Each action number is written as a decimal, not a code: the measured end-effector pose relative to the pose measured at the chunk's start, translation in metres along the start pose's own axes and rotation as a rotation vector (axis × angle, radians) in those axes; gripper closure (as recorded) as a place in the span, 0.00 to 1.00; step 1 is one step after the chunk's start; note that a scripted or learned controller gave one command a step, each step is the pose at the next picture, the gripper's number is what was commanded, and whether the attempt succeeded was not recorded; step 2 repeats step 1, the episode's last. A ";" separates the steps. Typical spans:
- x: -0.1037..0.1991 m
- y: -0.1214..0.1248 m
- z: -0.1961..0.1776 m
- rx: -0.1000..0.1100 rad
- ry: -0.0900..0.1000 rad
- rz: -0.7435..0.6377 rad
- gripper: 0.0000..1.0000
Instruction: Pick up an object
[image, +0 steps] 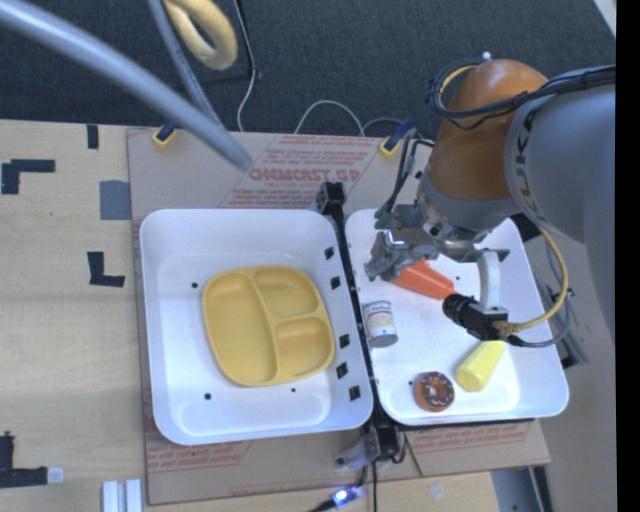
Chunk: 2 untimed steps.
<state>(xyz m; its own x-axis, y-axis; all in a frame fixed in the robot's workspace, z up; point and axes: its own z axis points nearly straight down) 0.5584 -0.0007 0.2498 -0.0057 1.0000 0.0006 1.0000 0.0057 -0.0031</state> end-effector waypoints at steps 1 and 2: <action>0.052 0.003 0.005 -0.001 0.000 0.000 1.00; 0.052 0.003 0.005 -0.001 0.000 0.000 1.00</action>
